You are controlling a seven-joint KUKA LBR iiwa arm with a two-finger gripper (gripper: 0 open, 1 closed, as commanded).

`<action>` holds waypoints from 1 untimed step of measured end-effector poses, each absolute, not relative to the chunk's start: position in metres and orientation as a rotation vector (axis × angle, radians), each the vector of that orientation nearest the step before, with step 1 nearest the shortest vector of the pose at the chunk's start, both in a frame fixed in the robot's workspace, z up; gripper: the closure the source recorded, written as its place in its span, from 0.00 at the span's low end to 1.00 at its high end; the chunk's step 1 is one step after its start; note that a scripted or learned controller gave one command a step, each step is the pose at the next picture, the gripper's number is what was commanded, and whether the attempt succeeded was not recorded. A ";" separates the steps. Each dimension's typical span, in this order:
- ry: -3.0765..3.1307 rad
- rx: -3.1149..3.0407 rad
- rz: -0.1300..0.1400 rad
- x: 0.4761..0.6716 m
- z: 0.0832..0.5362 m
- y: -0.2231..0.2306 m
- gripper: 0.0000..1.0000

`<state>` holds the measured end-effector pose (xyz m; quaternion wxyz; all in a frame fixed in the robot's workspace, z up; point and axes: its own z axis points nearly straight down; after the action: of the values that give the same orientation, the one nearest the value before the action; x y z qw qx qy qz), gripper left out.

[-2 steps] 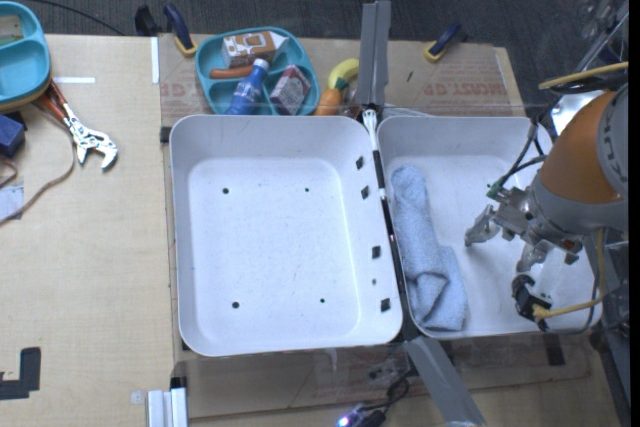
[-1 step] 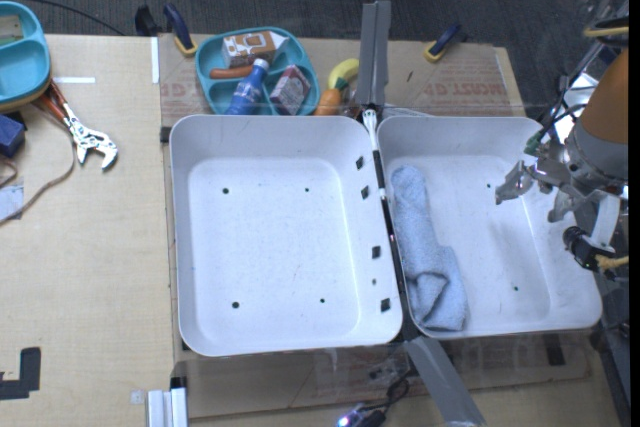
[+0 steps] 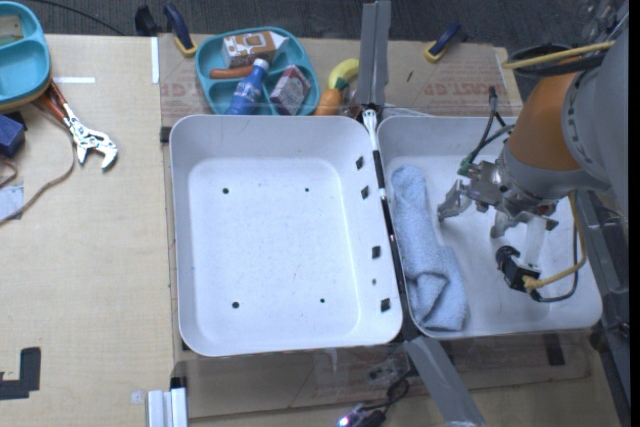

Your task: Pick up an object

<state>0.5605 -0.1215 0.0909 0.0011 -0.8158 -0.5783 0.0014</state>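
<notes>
Bins (image 3: 200,245) sit side by side on the tabletop (image 3: 80,265). Left of the claw (image 3: 470,197) in the right bin lies a blue cloth (image 3: 425,250): soft, light, floppy; best pinched at a raised fold. Whether the claw is spread, I cannot tell.

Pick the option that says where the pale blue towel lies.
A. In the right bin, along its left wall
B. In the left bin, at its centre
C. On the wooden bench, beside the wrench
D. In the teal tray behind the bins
A: the pale blue towel stretches along the left wall of the right bin, with the gripper to its right above the same bin.
</notes>
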 end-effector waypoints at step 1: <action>-1.846 -2.543 0.002 0.583 0.156 -0.210 0.00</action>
<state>0.5832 -0.2100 0.1565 -0.0006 -0.8092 -0.5875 0.0007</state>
